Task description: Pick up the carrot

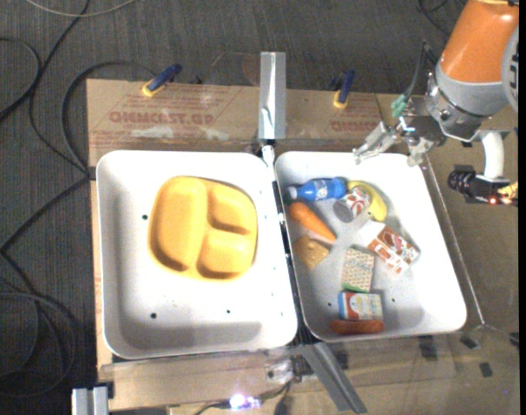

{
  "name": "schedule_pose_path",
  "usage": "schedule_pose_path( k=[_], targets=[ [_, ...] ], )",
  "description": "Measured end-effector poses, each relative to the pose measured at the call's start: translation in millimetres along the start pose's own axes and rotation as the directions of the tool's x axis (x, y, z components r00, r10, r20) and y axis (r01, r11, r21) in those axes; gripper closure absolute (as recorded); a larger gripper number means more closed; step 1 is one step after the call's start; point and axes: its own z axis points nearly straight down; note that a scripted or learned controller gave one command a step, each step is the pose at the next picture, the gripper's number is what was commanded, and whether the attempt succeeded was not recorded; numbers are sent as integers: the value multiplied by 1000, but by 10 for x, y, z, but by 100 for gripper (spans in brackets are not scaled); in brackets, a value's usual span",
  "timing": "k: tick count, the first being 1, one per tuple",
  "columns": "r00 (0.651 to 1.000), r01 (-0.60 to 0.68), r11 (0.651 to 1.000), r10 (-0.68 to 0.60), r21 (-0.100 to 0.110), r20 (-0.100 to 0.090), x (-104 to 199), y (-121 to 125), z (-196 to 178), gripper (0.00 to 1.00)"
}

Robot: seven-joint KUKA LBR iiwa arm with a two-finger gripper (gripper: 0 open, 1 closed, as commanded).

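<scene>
Starting at the left of the frame, the left bin (116,258) carries a yellow divided tray (204,228), sitting a little above the bin's centre with its compartments facing up. Behind the bins, a brown cardboard sheet (185,119) lies flat, pinned by a blue-and-yellow clamp (162,79) at upper left and another clamp (342,88) further right, with a grey metal post (272,93) standing between them at the seam of the two bins.

Moving into the right bin (445,284), here is the carrot (311,221), lying at a slant in the bin's upper left part, close to the left wall. A blue bottle (319,188) lies just above it, a brownish piece of bread (311,252) just below it. Beside the bottle sits a small can (353,205) against a yellow fruit (375,199). Lower down: a patterned box (358,269), a red-and-white carton (393,249) to its right, a small box (360,304) and a red sausage-like item (358,326) near the bin's bottom edge.

Up at the upper right, the arm (479,41) comes in, and the gripper (391,143) hovers over the right bin's top rim, well apart from the carrot. Its fingers look spread apart, with nothing between them.
</scene>
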Motion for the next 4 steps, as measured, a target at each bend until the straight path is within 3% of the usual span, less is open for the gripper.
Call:
schedule_pose_path(
  k=[1,2,3,4],
  targets=[
    [971,-240,971,240,3,-1,665,-428,965,0],
    [966,-258,966,258,-28,-6,374,-225,1710,0],
    [929,-370,928,369,-48,-24,275,-349,1769,0],
    [833,-553,832,553,-27,-18,399,-713,1877,0]
  ],
)
